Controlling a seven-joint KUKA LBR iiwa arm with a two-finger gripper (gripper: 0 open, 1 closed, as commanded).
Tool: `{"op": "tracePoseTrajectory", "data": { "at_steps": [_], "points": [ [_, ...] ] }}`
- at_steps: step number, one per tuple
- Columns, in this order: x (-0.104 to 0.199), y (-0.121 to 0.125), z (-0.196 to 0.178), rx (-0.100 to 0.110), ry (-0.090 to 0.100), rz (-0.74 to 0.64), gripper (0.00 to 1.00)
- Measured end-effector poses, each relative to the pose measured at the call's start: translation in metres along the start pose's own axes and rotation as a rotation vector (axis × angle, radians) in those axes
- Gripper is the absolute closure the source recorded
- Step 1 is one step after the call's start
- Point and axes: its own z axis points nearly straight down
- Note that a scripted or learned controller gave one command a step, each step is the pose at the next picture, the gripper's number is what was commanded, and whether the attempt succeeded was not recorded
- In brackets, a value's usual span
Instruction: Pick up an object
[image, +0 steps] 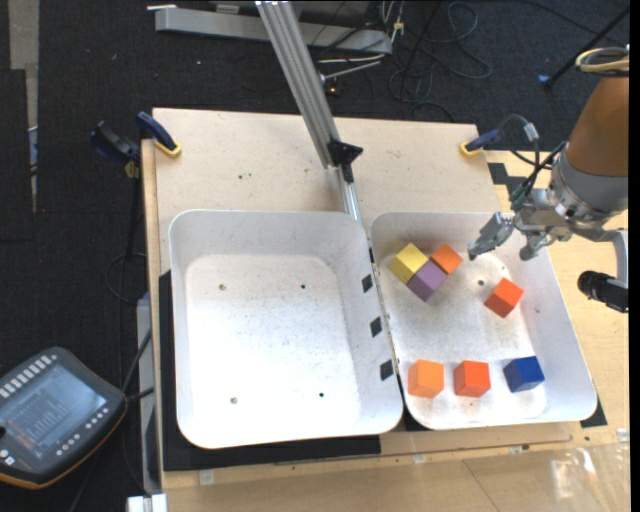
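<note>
Small orange cube (503, 297) — matte, tilted, apart.

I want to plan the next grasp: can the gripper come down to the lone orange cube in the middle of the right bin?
Probably yes. The gripper hangs just above and beside that orange cube, and bare floor of the right bin surrounds it.

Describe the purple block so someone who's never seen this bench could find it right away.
Start at the right-hand bin, the one holding all the blocks. Near its far left corner three blocks huddle together: a yellow block, a small orange block and the purple block. The purple one sits nearest the camera of the three, touching the yellow one, and it is the one purple piece on the bench.
</note>
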Motion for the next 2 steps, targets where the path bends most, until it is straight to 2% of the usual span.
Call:
{"op": "tracePoseTrajectory", "data": {
  "at_steps": [1, 2],
  "points": [
    [0.0, 0.0, 0.0, 0.0, 0.0, 0.0, 0.0],
    [0.001, -0.002, 0.064, 0.007, 0.001, 0.002, 0.0]
  ]
}}
